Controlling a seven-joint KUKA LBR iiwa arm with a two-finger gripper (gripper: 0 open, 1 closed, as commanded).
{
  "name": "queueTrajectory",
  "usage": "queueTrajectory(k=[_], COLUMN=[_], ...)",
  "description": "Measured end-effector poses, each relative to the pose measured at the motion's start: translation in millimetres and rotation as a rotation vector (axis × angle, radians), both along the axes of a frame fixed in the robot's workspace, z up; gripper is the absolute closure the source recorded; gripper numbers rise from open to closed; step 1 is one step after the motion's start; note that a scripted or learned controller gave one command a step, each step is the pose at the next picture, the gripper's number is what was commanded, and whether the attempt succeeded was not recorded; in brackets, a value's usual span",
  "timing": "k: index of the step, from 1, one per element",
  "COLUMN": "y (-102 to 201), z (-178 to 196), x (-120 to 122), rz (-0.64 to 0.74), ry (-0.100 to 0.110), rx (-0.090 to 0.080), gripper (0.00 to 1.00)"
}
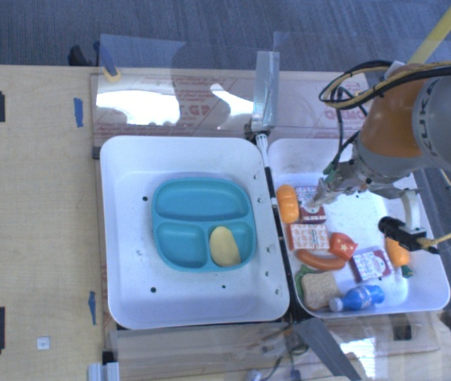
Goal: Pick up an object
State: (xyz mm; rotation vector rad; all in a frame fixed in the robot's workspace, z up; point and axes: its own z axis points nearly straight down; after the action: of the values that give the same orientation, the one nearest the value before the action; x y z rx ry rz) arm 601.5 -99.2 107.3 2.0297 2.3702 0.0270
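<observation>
My gripper point(316, 203) hangs low over the upper left part of the right bin point(432, 288). It is just right of an orange fruit-like toy point(287, 203) and right above a red and white carton point(308, 234). I see nothing held in it. Below lie a red pepper point(342, 245), a sausage point(319, 260), a bread slice point(318, 289), a blue bottle point(358, 298), a purple carton point(371, 265) and a small orange piece point(398, 253).
The left bin point(122, 236) holds a blue sectioned tray point(198, 205) with a yellow potato-like toy point(225, 246) in its lower right compartment. The grey arm with its orange band point(396, 125) reaches in from the upper right. A divider runs between the bins point(277, 228).
</observation>
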Motion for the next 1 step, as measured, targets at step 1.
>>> queueTrajectory(k=[1], y=[-0.8], z=[-1.2], x=[-0.7], rz=[-0.001], ry=[0.002], rx=[-0.001], gripper=[0.00])
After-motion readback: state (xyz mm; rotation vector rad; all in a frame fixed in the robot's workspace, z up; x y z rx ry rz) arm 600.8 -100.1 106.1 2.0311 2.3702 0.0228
